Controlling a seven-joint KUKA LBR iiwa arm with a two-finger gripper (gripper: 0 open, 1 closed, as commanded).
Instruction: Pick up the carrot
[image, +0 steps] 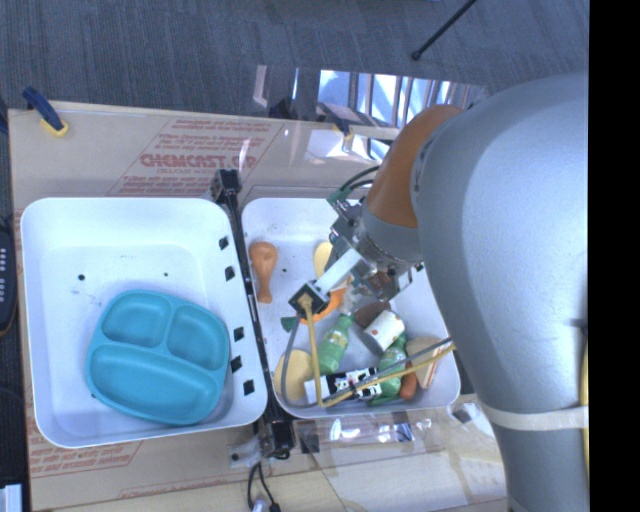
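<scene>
Orange carrot (336, 300) lies beside the gripper (306, 300); its grip state is unclear.

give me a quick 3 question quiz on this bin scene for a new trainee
1. True or false: the blue tray lies in the right bin.
2. Multiple choice: where is the tool? A) over the left bin B) over the right bin, among the clutter C) above the cardboard behind the bins
3. Fill in: the arm has an ______ band above the wrist.

Key
1. False; the tray lies in the left bin.
2. B; the tool is low in the right bin, next to an orange item that may be the carrot, though the view does not show a grasp.
3. orange
</scene>
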